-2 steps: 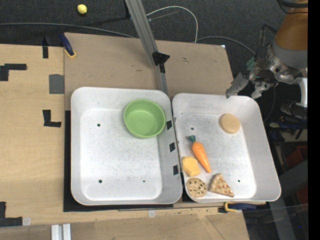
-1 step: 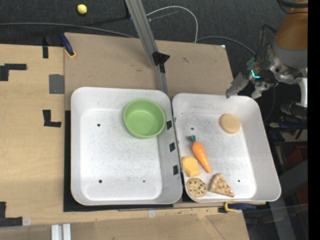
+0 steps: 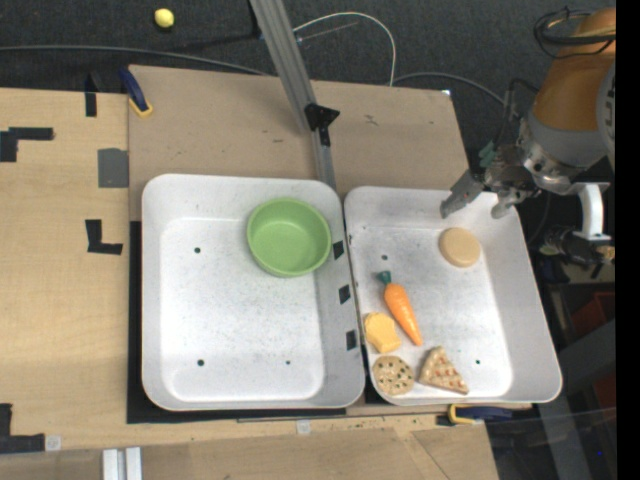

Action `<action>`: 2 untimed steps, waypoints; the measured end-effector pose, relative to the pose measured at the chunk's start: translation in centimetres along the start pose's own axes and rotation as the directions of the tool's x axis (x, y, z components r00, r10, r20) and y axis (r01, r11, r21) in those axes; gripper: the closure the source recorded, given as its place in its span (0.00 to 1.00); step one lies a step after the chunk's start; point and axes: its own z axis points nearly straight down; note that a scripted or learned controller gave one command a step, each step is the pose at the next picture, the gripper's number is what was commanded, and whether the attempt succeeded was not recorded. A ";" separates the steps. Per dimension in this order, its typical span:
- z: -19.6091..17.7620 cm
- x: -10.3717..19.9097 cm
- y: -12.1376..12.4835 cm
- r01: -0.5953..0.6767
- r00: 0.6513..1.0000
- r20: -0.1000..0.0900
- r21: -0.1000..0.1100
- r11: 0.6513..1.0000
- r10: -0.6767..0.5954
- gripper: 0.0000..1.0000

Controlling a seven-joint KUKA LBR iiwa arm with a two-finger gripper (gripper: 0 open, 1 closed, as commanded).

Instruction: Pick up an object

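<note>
The right bin [image 3: 500, 298] holds a tan round bun [image 3: 461, 247], an orange carrot [image 3: 401, 309], a yellow chunk [image 3: 381, 332], a dotted cookie [image 3: 392, 374] and a pizza slice [image 3: 441, 371]. A green bowl [image 3: 289, 236] sits upright in the left bin [image 3: 200, 308] near its far right corner. My gripper [image 3: 477, 207] hangs over the far edge of the right bin, just beyond the bun. It is open, and nothing is between its fingers [image 3: 458, 197].
A grey slanted pole [image 3: 290, 58] runs down to the bench between the two bins. Cables lie behind the bench, and a small yellow ball [image 3: 164, 17] rests on the dark floor at the far left. Tape marks dot the wooden bench at the left.
</note>
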 end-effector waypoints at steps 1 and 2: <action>4.6 -0.3 0.5 0.000 1.000 0.000 0.000 1.000 0.000 0.00; 9.1 -0.3 0.8 0.001 1.000 0.000 0.000 1.000 -0.001 0.00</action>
